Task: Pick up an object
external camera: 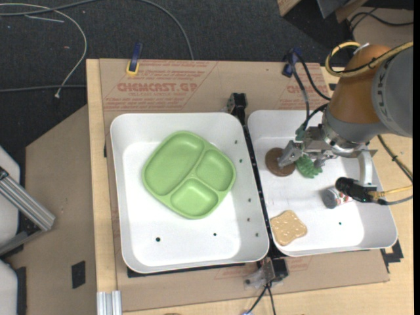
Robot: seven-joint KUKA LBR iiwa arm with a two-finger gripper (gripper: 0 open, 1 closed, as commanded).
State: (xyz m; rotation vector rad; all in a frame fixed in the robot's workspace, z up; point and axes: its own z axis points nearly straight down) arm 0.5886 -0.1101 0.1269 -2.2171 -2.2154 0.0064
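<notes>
In the right bin (367,231), my gripper (300,155) hangs low near the far left corner. Just under it and to its left lies a brown round disc (277,163), partly covered by the gripper. A small bumpy green object (308,168) lies right below the gripper, touching or almost touching it. A small grey object (329,197) rests nearer the bin's middle. A tan square cracker (287,227) lies at the front left corner of that bin.
The left bin (131,235) bears a green divided plate (189,174), tilted diagonally at its middle. A black divider (252,176) runs between the two bins. The arm (357,104) comes in over the right bin's far right side.
</notes>
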